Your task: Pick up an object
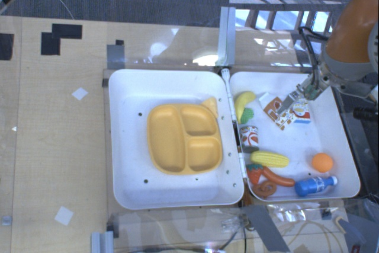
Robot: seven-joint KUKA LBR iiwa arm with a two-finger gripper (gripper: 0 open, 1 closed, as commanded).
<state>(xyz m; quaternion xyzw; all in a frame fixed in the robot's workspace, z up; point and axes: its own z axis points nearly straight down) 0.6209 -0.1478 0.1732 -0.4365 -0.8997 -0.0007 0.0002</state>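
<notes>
Two white bins side by side on my bench. The left bin (127,127), mid-frame, has one yellow tray (183,138) with three compartments, lying flat.

The right bin (343,145) has the clutter. By my count: one banana (243,102) at its upper left with a small green thing (247,115) just under it, one can (249,136) with red and white print, one corn cob (270,159), one red-orange carrot-like toy (277,178) at the bottom beside a red piece (261,188), one blue bottle (315,185) lying on its side at lower right, one orange ball (322,162) above it.

Up top sit two small flat packets: a brown-red one (273,109) and a white one (301,114) with red and blue print, touching each other.

My gripper (291,101) reaches in from the upper right and sits right over the packets. Whether it's spread or closed, I can't tell from here.
</notes>
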